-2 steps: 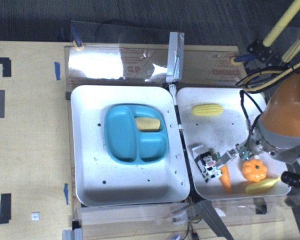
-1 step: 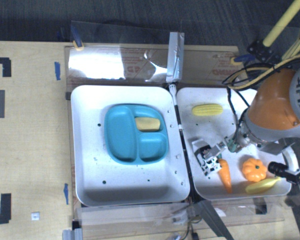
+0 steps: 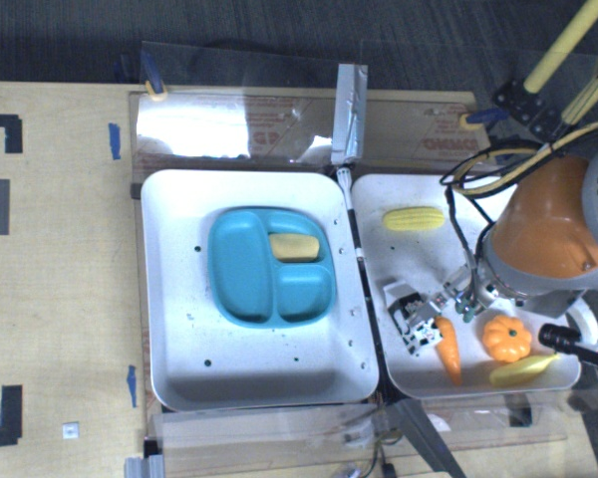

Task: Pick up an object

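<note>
My gripper (image 3: 415, 324) hangs low in the right bin (image 3: 419, 267), near its front left part, with the orange-banded wrist (image 3: 548, 232) above and to the right. Its black and white fingers stand slightly apart, with nothing visible between them. An orange carrot (image 3: 448, 346) lies just right of the fingertips, touching or almost touching them. A small orange pumpkin (image 3: 506, 338) and a yellow banana (image 3: 523, 368) lie at the front right. A yellow corn cob (image 3: 414, 219) rests at the back of this bin.
The left bin (image 3: 179, 347) holds a blue divided plate (image 3: 271, 265) with a yellow block (image 3: 295, 247) in its upper right compartment. A metal divider (image 3: 350, 118) and clear panels stand behind the bins. Cables run beside the arm at the right.
</note>
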Action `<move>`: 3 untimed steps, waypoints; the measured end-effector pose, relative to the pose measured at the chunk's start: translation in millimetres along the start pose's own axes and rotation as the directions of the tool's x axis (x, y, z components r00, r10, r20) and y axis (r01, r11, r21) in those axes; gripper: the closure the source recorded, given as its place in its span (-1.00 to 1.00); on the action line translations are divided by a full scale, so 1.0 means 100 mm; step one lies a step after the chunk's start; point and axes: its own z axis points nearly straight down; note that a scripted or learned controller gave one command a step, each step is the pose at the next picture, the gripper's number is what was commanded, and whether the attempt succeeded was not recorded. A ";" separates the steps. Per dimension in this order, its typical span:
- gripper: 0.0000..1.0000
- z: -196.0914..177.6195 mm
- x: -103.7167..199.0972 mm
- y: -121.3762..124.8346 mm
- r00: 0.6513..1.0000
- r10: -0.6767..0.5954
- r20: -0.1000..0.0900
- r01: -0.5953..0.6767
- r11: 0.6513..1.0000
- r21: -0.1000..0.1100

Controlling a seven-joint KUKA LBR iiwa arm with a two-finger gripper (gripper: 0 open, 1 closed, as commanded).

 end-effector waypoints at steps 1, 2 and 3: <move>-1.00 -1.16 -0.61 0.19 0.949 0.313 -0.030 -0.311 0.948 0.064; -1.00 -0.55 0.15 -0.15 0.953 0.299 -0.039 -0.296 0.952 0.075; -1.00 -0.04 0.01 -0.10 0.977 0.211 -0.035 -0.210 0.977 0.047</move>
